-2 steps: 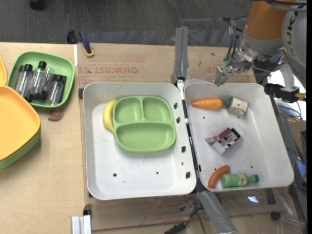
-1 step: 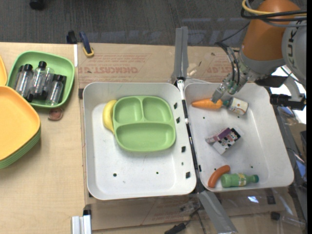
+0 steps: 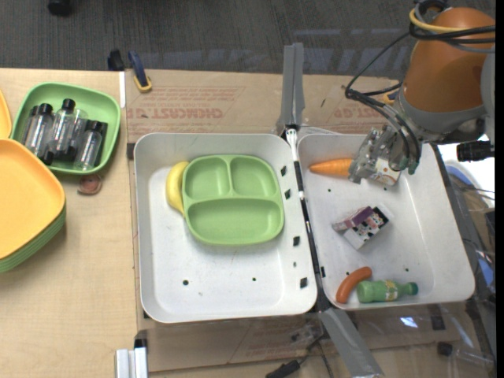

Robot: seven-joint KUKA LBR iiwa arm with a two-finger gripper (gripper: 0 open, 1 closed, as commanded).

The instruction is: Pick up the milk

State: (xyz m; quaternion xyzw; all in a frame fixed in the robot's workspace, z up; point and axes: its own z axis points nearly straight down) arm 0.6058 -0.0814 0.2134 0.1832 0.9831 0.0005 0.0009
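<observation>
I make the milk a small light carton lying tilted mid right bin, prob stiff-ish but crushable, so I'd pinch its flat sides w/ gripper, jaw state can't tell.

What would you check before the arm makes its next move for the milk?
1. Milk located: the small carton lying in the right bin is probably it: ok.
2. Gripper over the carton: not ok, it is nearer the carrot.
3. Space around the carton: ok; the sausage and green bottle lie apart from it.
4. Carton upright: not ok, tipped on its side.
5. Gripper free: cannot tell.
</observation>
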